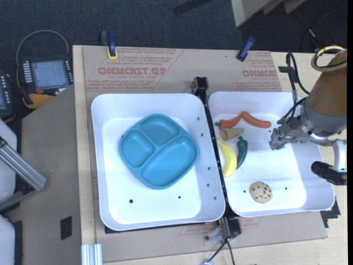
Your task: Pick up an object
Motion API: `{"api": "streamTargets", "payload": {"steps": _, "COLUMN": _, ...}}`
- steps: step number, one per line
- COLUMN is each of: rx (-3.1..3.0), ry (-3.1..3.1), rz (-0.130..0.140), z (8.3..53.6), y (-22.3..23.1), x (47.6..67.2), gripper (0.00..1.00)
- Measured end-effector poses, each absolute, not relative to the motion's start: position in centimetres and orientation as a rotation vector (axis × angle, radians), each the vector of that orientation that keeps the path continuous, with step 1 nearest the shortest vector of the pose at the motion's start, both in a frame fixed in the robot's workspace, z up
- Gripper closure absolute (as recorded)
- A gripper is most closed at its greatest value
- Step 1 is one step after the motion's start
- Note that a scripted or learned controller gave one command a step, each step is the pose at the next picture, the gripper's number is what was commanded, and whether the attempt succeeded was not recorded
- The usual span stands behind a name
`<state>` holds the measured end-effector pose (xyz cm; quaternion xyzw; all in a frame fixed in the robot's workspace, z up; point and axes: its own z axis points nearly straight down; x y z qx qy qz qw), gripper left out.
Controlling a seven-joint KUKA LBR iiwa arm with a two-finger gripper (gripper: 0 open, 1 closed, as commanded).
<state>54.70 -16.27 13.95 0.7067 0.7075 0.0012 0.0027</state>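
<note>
Glossy blue plastic on the divided plate [159, 157]; smooth white plastic bins [110, 164]; matt printed cardboard over the tabletop [165, 70]; rough, speckled cookie [260, 192].

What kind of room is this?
Probably a robot lab: a robot arm reaches over two white bins, one holding toy food like a banana, with a handheld control screen nearby.

bright, even overhead light | soft shadows | sharp focus (slight grain)

Brown bench [165, 65] under two white bins [105, 164], side by side
</note>
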Motion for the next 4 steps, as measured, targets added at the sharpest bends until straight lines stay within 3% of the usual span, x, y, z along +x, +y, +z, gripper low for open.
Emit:
{"api": "streamTargets", "payload": {"steps": 2, "rx": 2.214, "ry": 2.216, "rz": 0.006, "z": 25.9, "y": -18.0, "x": 55.1, "gripper": 1.00}}
{"api": "streamTargets", "payload": {"steps": 3, "rx": 2.216, "ry": 2.229, "rz": 0.002, "z": 25.6, "y": -12.9, "x": 55.5, "gripper": 1.00}}
{"api": "streamTargets", "payload": {"steps": 4, "rx": 2.217, "ry": 2.230, "rz": 0.000, "z": 26.0, "y": -7.8, "x": 54.7, "gripper": 1.00}}
